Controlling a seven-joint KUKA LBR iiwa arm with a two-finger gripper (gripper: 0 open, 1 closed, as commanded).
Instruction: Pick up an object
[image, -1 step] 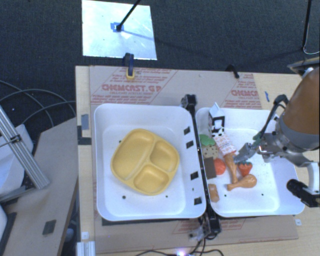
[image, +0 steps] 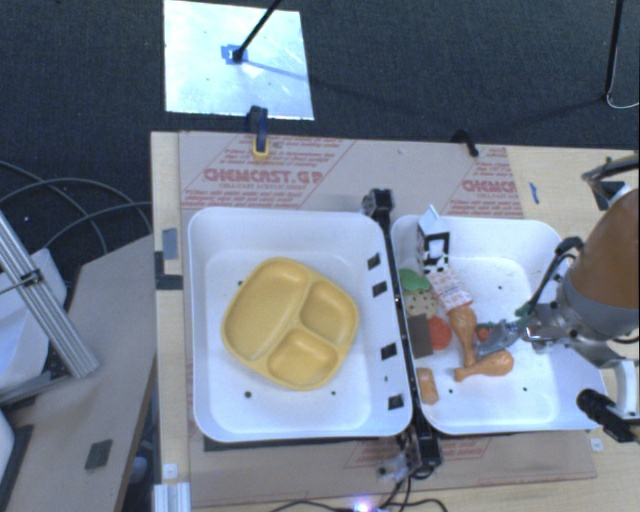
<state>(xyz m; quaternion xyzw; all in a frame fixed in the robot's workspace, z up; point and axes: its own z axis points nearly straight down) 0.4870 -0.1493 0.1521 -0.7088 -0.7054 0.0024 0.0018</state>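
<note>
The grey two-finger gripper (image: 497, 338) reaches low into the right white bin (image: 535, 405), its fingers seemingly clenched around a tan plastic drumstick (image: 486, 367) lying mid-bin, ready for lifting.

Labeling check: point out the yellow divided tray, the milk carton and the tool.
yellow divided tray (image: 290, 322): camera view, centre ridge between compartments.
milk carton (image: 434, 248): camera view, its black-and-white side.
tool (image: 492, 338): camera view, midway between its fingertips, over the drumsticks.
</note>
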